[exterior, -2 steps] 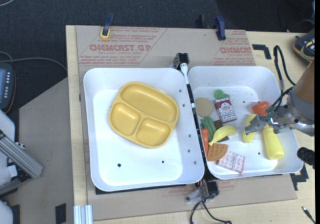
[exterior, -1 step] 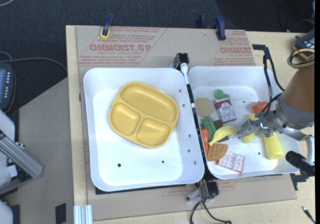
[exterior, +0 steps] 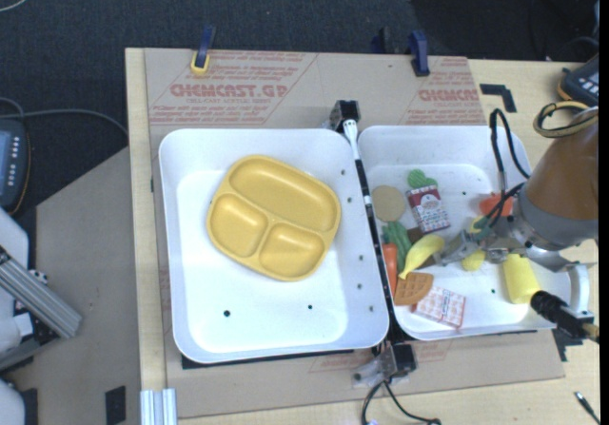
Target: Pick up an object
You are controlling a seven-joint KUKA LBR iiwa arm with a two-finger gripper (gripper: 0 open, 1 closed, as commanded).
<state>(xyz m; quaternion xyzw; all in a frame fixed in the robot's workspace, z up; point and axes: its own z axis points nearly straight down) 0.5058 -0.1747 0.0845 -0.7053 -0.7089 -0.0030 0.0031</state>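
Note:
The right bin (exterior: 447, 140) holds several small objects. Among them are a yellow banana (exterior: 422, 253), a red and white box (exterior: 429, 208), a tan round disc (exterior: 387, 202) and a brown cracker (exterior: 413, 288). A red-and-white packet (exterior: 440, 306) lies near the front wall. A yellow cylinder (exterior: 519, 279) rests at the right. My gripper (exterior: 471, 247) hangs low in the right bin, just right of the banana and beside a small yellow piece (exterior: 473, 261). The wrist above hides how it stands.
The left bin (exterior: 181, 223) carries a yellow divided tray (exterior: 273, 216). A green item (exterior: 417, 180), an orange carrot (exterior: 390, 266) and an orange piece (exterior: 491, 205) also lie in the right bin. My arm (exterior: 566, 190) overhangs that bin's right wall.

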